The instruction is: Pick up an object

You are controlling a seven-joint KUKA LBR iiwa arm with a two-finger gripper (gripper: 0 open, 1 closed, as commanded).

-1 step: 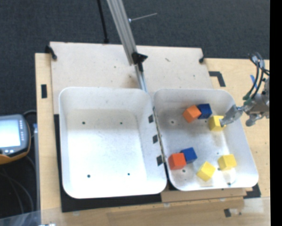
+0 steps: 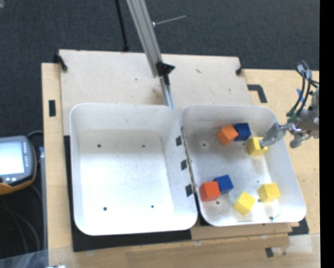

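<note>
Here | tool (image 2: 265, 140) touching yellow cube (image 2: 255, 146) | grip state unclear | glossy white right bin (image 2: 284, 161)

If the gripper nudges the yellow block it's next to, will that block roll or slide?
The yellow block beside the gripper has flat faces, so it would probably slide, not roll. It looks rigid and small, likely light. The smooth white bin floor may let it skid.

The arm's visible end (image 2: 306, 121) is showing as a grey metal block at the counter's right edge, blurred in its details. Thin cables (image 2: 305, 88), green and dark, are looping up from its top and curving back down. A slim grey finger (image 2: 274, 134) is sticking out from the block, ending in a lighter tip. The jaws are too small to make out further.
</note>
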